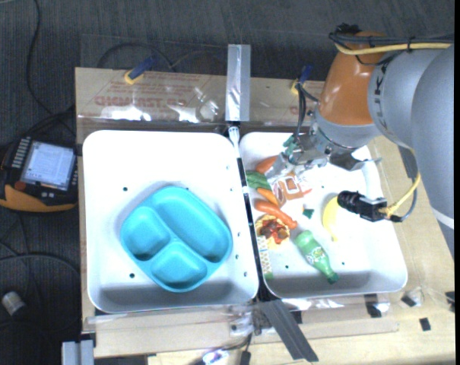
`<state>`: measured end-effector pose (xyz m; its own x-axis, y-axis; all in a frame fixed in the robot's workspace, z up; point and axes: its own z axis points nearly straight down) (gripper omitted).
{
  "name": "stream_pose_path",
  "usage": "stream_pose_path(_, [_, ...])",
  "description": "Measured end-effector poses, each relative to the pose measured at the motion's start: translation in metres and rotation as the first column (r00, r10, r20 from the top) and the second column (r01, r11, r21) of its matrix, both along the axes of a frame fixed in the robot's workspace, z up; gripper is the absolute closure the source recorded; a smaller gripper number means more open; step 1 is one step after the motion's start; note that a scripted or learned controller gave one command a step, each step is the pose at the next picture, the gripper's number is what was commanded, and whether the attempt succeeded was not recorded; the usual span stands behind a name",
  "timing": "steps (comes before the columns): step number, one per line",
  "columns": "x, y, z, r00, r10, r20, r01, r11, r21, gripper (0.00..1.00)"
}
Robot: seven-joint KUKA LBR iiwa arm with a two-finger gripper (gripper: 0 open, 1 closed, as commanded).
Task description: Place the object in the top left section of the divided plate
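Several toys are crowding beneath your gripper [299, 157], whose grip state I cannot tell, so you are risking a wrong pick or a miss before reaching the divided plate [176, 238].

A robotics lab: bench-mounted arm [412, 90], two white bins [100, 204], loose cables [32, 6].

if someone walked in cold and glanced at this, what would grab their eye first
Probably the bright blue divided plate, sitting alone in the left white bin. Next, the grey arm with its orange band reaching in from the right, its gripper low over the far end of the right bin. There a jumble of toy food lies, including a green bottle, a banana and carrots.
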<state>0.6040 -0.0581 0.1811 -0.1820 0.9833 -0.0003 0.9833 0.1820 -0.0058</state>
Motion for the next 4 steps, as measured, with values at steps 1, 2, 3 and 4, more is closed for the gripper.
stream_pose_path(1, [-0.011, -0.027, -0.051, 0.998, 0.068, 0.013, -0.068, 0.998, 0.002, 1.0])
stream_pose_path(2, [0.005, -0.049, -0.058, 0.995, 0.077, 0.057, -0.077, 0.997, -0.007, 1.0])
stream_pose_path(3, [0.042, -0.068, -0.074, 0.941, 0.334, 0.049, -0.334, 0.942, -0.023, 1.0])
stream_pose_path(4, [0.043, -0.066, -0.066, 0.941, 0.335, 0.049, -0.335, 0.942, -0.022, 1.0])
